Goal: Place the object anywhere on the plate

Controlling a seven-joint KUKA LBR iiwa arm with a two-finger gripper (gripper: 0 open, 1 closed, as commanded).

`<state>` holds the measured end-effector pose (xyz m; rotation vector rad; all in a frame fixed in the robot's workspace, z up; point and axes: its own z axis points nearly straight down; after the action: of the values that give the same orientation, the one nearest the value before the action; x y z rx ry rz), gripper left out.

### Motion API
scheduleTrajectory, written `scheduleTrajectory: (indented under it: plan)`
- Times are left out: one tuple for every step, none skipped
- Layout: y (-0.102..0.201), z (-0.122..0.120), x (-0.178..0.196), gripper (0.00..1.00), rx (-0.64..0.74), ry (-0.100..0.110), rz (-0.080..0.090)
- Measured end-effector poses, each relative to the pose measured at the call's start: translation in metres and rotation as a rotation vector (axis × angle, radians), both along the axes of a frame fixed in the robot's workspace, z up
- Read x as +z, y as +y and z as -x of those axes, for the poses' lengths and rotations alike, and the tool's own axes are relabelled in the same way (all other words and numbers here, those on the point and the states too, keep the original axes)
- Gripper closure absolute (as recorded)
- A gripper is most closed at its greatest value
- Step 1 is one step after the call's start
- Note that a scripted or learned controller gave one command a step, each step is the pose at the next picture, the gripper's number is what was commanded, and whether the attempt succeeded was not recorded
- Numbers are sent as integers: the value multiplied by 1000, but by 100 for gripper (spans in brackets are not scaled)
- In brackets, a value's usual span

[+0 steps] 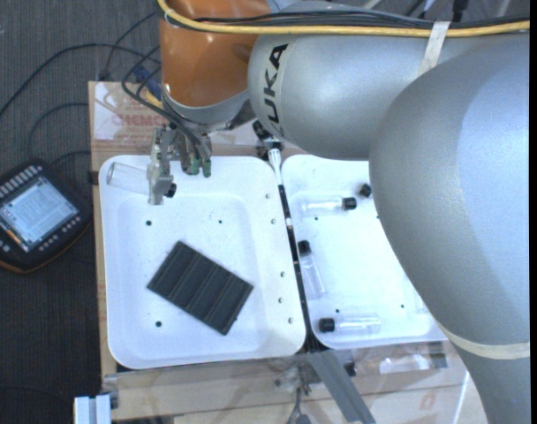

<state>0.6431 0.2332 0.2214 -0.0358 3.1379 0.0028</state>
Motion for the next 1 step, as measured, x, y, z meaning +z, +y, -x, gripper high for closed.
scheduleTrajectory:
  plan:
    - [0, -26, 73, 100, 153, -1, 0]
